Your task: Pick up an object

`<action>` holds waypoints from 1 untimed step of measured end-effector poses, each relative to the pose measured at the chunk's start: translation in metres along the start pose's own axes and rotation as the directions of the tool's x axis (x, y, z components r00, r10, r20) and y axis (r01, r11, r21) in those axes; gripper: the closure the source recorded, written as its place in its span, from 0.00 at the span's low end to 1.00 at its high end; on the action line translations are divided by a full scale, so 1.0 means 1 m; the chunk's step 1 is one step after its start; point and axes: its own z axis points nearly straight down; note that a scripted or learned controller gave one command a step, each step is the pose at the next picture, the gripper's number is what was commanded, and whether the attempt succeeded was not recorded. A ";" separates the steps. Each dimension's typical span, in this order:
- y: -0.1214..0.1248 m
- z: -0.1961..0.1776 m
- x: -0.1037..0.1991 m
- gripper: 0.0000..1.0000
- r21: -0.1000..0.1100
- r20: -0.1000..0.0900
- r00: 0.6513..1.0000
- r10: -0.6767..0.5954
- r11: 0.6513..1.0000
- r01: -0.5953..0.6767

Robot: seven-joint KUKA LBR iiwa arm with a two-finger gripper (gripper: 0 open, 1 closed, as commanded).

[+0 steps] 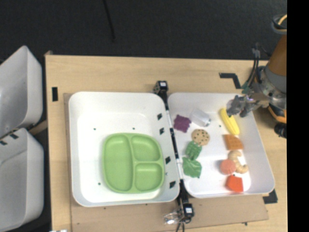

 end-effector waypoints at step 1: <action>0.030 0.010 0.044 1.00 0.000 -0.001 1.000 -0.001 1.000 0.001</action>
